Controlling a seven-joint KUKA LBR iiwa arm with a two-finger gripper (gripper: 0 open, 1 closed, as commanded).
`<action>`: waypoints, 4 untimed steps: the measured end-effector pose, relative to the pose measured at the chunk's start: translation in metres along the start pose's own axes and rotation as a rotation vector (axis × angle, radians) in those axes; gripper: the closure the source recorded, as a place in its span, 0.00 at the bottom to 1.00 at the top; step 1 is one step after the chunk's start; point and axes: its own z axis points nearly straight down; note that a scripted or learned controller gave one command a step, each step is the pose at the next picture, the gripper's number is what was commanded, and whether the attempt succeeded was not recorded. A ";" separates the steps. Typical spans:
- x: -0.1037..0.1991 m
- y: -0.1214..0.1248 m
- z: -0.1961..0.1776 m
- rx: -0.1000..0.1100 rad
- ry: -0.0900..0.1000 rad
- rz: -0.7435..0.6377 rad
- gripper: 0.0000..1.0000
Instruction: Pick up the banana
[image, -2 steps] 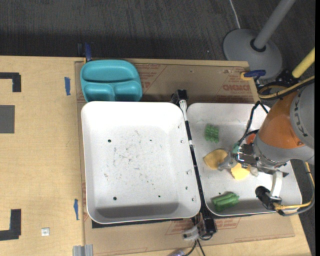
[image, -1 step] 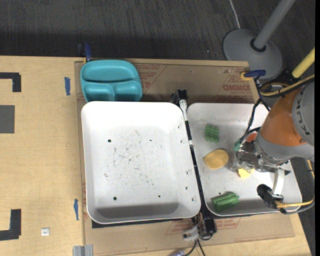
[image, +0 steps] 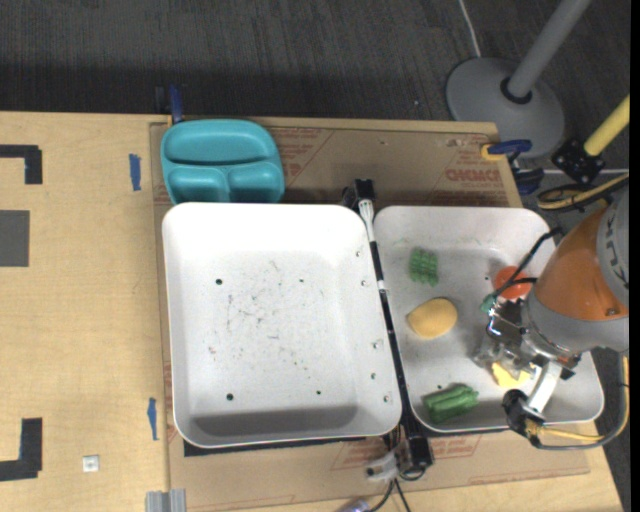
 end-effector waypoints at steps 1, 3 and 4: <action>0.029 -0.019 0.000 -0.001 -0.002 0.085 1.00; 0.029 -0.018 -0.019 -0.001 -0.002 0.083 1.00; 0.028 -0.020 0.001 0.005 -0.001 -0.129 1.00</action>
